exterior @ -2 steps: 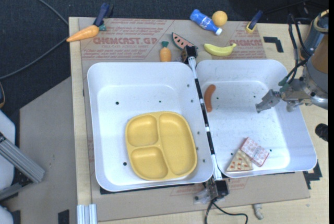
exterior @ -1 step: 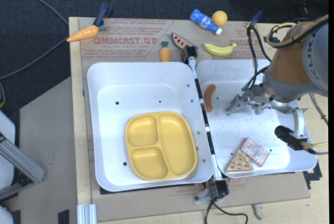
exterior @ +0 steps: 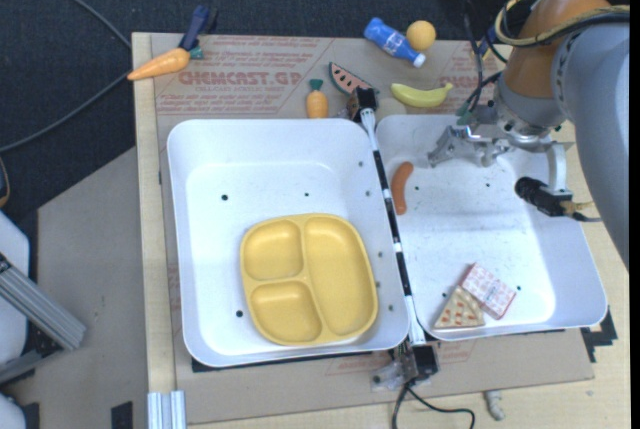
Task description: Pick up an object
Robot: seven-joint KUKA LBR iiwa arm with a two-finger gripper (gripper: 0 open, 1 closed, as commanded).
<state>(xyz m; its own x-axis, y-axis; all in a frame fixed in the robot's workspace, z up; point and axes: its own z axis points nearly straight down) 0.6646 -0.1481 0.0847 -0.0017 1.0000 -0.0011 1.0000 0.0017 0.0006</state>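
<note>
My gripper [exterior: 462, 155] hangs over the far end of the right bin [exterior: 560, 257], open, with nothing between its fingers. An orange-brown sausage [exterior: 401, 187] lies to its lower left, against the bin's left wall. Near the front of the same bin are a waffle wedge [exterior: 458, 310] and a pink-and-white checked cracker [exterior: 490, 290], side by side. In the left bin [exterior: 200, 177] rests a yellow divided plate [exterior: 307, 277].
Toys lie on the cardboard behind the bins: a carrot [exterior: 160, 65], a small orange fruit [exterior: 317, 103], a watermelon slice [exterior: 345, 77], a banana [exterior: 421, 95], a blue bottle [exterior: 392, 40] and an orange ball [exterior: 421, 34]. A black cable connector [exterior: 540, 195] hangs beside the arm.
</note>
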